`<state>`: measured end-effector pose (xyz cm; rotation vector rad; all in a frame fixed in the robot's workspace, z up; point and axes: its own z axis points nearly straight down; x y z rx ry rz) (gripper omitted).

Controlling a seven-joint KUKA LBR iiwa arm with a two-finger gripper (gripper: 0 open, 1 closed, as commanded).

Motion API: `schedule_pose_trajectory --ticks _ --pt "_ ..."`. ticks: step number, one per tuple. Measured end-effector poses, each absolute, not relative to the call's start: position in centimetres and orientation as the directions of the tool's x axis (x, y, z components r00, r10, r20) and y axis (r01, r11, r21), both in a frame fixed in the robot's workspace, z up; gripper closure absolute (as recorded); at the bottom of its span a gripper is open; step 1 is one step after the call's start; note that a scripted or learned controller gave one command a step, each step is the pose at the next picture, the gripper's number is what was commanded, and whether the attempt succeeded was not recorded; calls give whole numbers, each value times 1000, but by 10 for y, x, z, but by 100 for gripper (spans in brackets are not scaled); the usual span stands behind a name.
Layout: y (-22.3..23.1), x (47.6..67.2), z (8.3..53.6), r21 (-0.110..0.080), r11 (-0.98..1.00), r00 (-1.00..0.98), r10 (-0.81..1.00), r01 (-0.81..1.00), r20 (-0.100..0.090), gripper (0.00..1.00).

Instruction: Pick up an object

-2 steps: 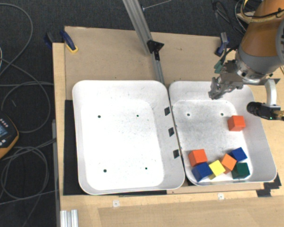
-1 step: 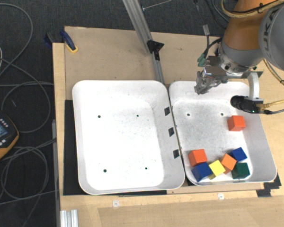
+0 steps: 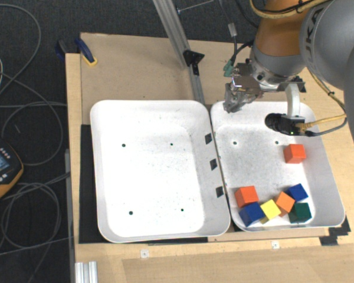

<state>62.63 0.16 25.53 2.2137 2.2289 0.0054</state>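
**A:** What do we see at the top right of the frame?

**B:** We see the grey arm (image 3: 318, 22) with its orange band reaching in from the right, and the gripper (image 3: 233, 104) hanging over the upper left corner of the right bin (image 3: 327, 175), just beside the rim where the two bins meet.

**A:** Is it clenched or released?

**B:** We cannot tell; the tip is small and dark against the rim. We see no block at it.

**A:** And where are the things to pick?

**B:** All in the right bin, well apart from the gripper. We count a lone orange block (image 3: 294, 153) at the middle right of the frame. Lower down, near the bin's bottom edge, we find a cluster: a second orange block (image 3: 246, 195), a blue block (image 3: 252, 213) just below it, a yellow block (image 3: 270, 209) touching that one, a smaller orange block (image 3: 285, 202), another blue block (image 3: 297, 191) and a dark green block (image 3: 300, 212) at the lower right corner.

**A:** And the left half?

**B:** We see the left bin (image 3: 103, 158), white with a few dark dots on its floor. A metal bar (image 3: 177, 37) slants down from the top of the frame toward the gap between the bins, and cables (image 3: 23, 175) lie on the dark floor at the far left.
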Motion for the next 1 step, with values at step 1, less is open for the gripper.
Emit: schedule_pose_trajectory --ticks 1 --pt "55 638 241 1 6 -7 1000 1000 2 100"
